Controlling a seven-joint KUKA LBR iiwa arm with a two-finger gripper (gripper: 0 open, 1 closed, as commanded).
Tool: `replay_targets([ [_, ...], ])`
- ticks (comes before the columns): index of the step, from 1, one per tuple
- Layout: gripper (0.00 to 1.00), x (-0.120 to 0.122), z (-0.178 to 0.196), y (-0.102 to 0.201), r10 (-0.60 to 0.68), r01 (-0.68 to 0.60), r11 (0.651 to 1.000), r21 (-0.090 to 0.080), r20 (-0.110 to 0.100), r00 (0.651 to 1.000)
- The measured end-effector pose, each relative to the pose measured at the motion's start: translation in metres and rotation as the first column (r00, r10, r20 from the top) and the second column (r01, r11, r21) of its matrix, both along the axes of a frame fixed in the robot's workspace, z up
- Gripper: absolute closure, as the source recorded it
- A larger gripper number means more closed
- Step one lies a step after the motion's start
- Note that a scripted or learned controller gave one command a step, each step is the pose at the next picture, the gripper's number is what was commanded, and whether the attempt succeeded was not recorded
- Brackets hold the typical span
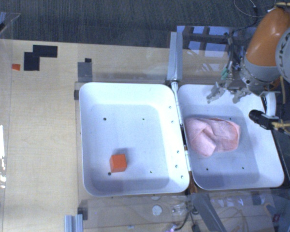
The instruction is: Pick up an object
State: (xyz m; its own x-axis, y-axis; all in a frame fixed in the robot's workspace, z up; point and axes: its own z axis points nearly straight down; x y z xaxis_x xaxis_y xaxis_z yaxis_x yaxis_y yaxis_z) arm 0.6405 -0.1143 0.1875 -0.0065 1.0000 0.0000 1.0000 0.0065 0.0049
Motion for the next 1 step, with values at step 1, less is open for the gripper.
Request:
replay_targets([
  [1,0.00,-0.0351,-0.0886,0.0062,0.032,-0.032,0.999,0.000,0.001,0.999],
])
